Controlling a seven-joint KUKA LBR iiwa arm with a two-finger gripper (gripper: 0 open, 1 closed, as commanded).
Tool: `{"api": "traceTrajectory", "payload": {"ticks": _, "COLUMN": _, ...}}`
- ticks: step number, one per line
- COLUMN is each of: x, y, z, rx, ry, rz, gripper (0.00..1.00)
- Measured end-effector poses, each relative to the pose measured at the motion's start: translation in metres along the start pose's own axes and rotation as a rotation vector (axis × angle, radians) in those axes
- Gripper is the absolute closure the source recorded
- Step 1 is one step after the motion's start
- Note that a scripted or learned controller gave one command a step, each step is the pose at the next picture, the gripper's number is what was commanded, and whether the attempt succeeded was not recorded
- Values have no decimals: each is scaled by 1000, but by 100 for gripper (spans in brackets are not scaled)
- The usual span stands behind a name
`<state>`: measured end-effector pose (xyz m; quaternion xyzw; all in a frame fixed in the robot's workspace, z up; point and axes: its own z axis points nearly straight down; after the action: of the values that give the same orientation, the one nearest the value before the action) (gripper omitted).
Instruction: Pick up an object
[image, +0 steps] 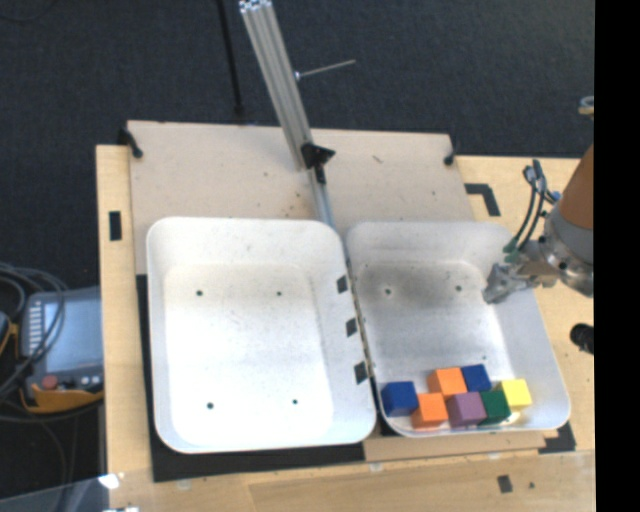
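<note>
white bin (520, 330) holds colored blocks (455, 395)

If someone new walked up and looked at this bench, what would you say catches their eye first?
Most likely the cluster of coloured blocks, blue, orange, purple, green and yellow, packed into the near corner of the right bin. Next, the hand at that bin's right edge, away from the blocks. The left bin is a plain white expanse beside it.
</note>
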<state>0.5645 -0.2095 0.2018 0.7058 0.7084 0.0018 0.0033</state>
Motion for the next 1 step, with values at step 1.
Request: {"api": "traceTrajectory", "payload": {"ticks": 1, "x": -1, "y": 2, "z": -42, "rx": 0, "ry": 0, "rz": -2, "gripper": 100}}
